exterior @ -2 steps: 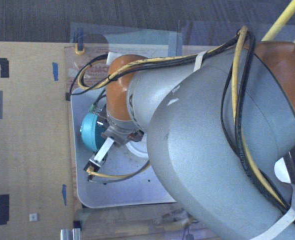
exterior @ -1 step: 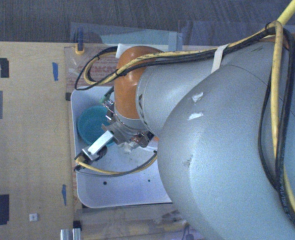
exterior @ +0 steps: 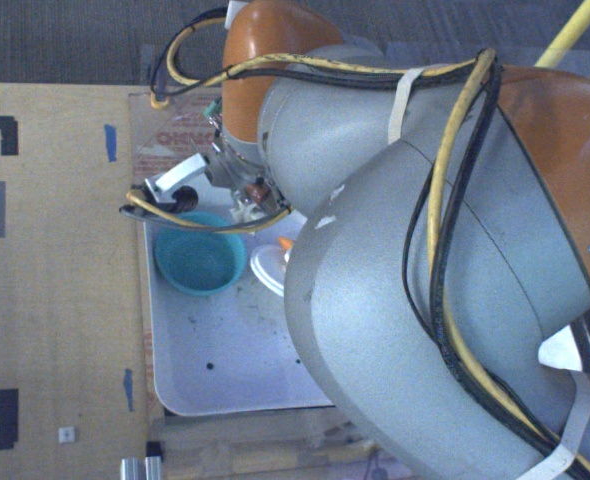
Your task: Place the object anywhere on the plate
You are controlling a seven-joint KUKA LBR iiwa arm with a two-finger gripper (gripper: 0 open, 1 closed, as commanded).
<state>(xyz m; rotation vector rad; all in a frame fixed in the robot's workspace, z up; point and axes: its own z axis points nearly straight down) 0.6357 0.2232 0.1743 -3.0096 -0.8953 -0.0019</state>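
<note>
My gripper hangs low over the far rim of a white bin, and my own wrist and cabling hide its tip, so I cannot tell whether it has anything. A looped yellow and black cable sags just beneath it. Directly under it and slightly toward the cardboard side sits a teal bowl, round and upright on the bin floor. On the other side of my gripper, close against my forearm, lies a white dish that I take to be the plate; my arm covers most of it. A small orange thing shows at the plate's edge, touching or just above it, and it may be the object I am meant to place, though too little of it shows to be sure. I judge I am at the placing step or close to it, hovering near the plate. The next move calls for confirming the object rests on the plate and then lifting clear without catching the cable on the bowl. Farther out, a brown cardboard sheet with black corner marks and bits of blue tape lies beside the bin. My large grey arm blocks the rest of the bench.
</note>
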